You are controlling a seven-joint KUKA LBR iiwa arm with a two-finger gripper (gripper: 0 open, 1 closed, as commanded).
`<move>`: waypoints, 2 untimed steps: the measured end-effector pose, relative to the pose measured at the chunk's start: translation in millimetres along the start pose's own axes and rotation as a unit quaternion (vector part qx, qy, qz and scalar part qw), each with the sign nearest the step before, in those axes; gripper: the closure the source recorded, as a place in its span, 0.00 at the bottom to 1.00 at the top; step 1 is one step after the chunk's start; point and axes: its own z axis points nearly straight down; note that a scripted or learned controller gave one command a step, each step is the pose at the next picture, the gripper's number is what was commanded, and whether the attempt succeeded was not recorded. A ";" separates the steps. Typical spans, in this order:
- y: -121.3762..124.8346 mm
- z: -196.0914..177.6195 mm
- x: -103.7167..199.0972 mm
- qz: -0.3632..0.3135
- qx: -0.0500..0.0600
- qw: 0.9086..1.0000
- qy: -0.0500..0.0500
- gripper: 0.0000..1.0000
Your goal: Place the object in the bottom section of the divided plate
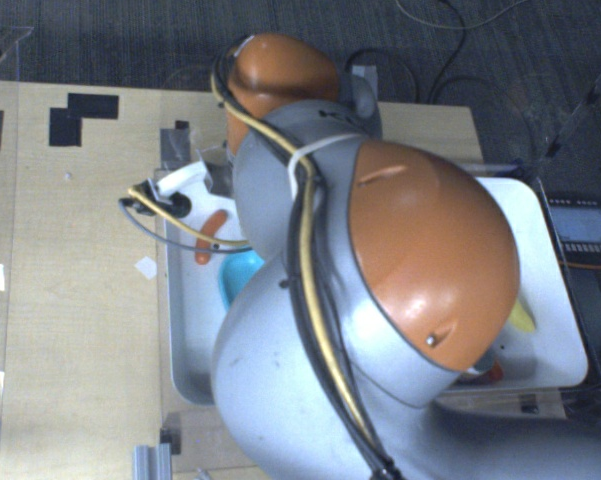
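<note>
While the arm (380, 298) covered most of both bins, a small orange carrot-like object (211, 236) lay near the left bin's (185, 368) upper end, beside a turquoise piece (242, 271). Probably light, rigid, smooth; grasp it mid-length across the narrow width. Gripper state: cannot tell.

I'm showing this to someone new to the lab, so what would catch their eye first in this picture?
The grey arm with its big orange dome fills the middle and right of the view. Left of it, in the left white bin, a small orange object lies just above a light blue one. A bit of yellow peeks out in the right bin.
</note>
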 end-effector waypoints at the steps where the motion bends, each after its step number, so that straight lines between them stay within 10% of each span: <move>1: -1.2 -12.0 1.3 -0.003 0.000 1.000 0.001 1.00; 2: 38.3 -154.3 -18.8 0.061 0.000 0.998 0.002 1.00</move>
